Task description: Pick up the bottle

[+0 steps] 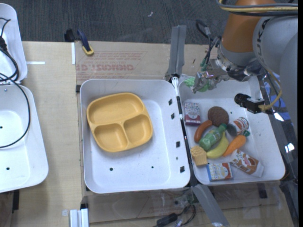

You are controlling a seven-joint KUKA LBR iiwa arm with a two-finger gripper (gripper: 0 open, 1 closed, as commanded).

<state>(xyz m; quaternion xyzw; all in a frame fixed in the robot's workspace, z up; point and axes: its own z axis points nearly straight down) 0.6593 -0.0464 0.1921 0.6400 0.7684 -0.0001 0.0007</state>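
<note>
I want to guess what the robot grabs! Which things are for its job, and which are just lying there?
For the job: green bottle in the right bin; gripper over that bin's far corner.
Just lying about: yellow plate in the left bin; banana; orange carrot; brown round toy; small red carton.

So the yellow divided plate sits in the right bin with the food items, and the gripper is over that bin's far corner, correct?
Not quite. The camera view shows the yellow divided plate in the left bin, alone. The food items, including the bottle, lie in the right bin, and the gripper is over that bin's far corner.
</note>
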